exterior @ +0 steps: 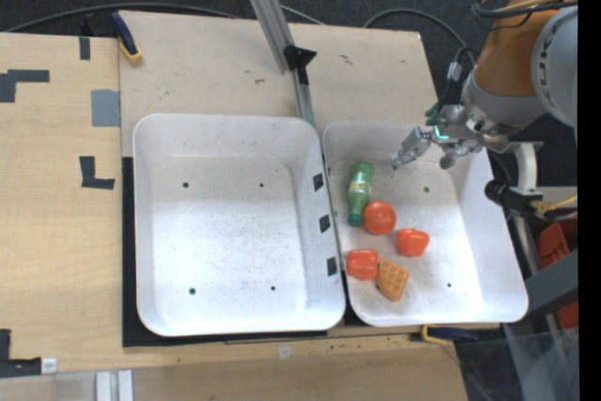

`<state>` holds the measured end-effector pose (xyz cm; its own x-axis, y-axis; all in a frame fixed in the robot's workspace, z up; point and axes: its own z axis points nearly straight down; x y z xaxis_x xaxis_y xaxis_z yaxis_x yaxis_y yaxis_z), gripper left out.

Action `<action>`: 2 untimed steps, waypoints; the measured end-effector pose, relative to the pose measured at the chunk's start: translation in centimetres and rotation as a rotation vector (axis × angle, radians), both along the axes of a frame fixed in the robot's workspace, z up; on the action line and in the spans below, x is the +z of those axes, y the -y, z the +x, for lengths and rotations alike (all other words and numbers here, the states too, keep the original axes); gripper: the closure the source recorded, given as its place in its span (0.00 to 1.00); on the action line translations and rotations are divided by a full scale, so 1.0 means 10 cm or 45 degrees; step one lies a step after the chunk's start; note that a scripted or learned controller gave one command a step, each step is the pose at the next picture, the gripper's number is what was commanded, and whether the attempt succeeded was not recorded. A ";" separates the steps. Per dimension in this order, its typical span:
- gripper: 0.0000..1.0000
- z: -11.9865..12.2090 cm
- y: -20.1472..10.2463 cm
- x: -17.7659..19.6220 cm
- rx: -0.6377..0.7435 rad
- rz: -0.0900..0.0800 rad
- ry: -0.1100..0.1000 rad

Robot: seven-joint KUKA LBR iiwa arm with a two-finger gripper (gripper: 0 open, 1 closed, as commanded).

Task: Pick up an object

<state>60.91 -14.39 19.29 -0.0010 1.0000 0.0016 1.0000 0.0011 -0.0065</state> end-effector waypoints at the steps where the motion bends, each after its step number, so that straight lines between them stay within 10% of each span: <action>1: 0.00 0.01 0.00 0.03 0.002 -0.001 0.006; 2: 0.00 -0.02 -0.08 -0.44 0.001 -0.002 0.001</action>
